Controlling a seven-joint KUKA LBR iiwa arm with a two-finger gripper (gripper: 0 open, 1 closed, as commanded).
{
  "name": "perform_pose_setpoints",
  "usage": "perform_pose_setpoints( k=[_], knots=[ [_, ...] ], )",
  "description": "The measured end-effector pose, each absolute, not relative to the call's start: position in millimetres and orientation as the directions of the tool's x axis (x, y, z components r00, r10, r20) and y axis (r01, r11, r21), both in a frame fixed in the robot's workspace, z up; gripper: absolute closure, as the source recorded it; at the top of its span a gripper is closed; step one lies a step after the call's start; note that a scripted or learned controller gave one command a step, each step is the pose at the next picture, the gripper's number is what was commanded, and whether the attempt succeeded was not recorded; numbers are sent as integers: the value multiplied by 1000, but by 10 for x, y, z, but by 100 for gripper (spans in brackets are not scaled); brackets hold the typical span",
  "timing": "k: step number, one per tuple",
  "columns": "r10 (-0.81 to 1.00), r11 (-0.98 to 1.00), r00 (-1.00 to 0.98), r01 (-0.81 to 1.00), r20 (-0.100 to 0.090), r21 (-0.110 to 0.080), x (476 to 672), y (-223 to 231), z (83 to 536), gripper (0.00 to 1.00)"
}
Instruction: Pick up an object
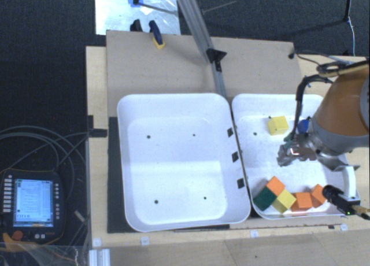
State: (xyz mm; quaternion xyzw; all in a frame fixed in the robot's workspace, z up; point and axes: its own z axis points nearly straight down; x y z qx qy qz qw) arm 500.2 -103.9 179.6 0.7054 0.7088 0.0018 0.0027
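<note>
You'll see the gripper point(291, 154) low over the right bin point(250, 114), finger state impossible to tell, near the squarish yellow block point(278, 125), whose edges sit slightly askew to the bin wall.

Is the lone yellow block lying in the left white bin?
No. The small yellow cube-shaped block lies in the right shallow white bin, near its far edge, apart from the other blocks.

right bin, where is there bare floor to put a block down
In the right white bin, bare floor runs along the left wall, between the lone yellow cube and the block cluster. The near edge is crowded: green, yellow and orange blocks. The gripper hangs mid-bin.
</note>
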Motion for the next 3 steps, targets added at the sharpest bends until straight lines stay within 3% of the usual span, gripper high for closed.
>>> perform_pose_setpoints(
  k=[2, 3],
  knots=[
    [1000, 5, -5, 1000, -1, 7, 5121, -985, 2768, 100],
    [1000, 11, -11, 1000, 1, 4, 5357, -411, 2743, 100]
  ],
)
